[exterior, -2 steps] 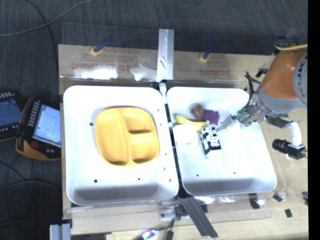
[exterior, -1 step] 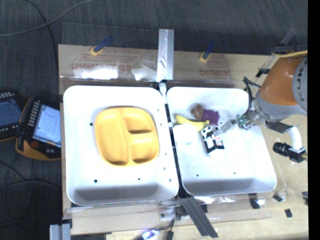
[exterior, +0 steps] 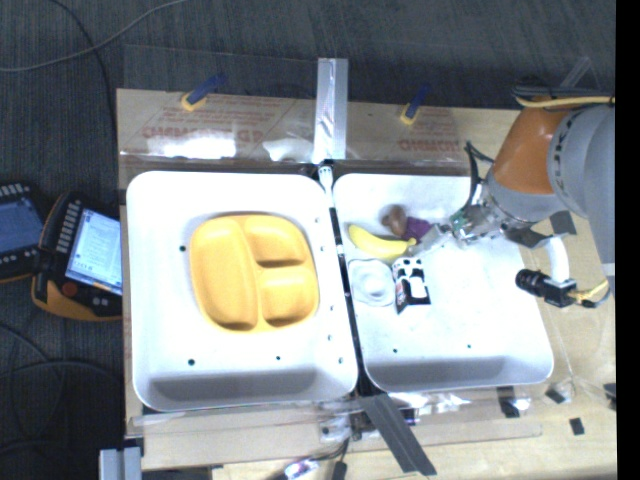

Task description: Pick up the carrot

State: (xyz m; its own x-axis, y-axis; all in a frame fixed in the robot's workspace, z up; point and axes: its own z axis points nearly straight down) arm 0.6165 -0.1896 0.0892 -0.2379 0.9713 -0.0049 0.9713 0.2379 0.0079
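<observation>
Yellow banana (exterior: 378, 239) — claw (exterior: 424, 236) just beside it.

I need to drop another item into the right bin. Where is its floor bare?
The right bin is bare along its near half and right side. It is crowded at the upper left, where the banana, a clear cup, a black-and-white packet and the hand cluster.

My arm (exterior: 590, 163) is a bulky rounded grey shell, with a broad orange band (exterior: 525, 153) curving across it above the wrist. Past the band the body narrows to a slim metallic gripper (exterior: 432, 234) with a greenish patch near its base. A black cylindrical fitting (exterior: 545, 284) and thin dark cables hang beside the wrist.
</observation>
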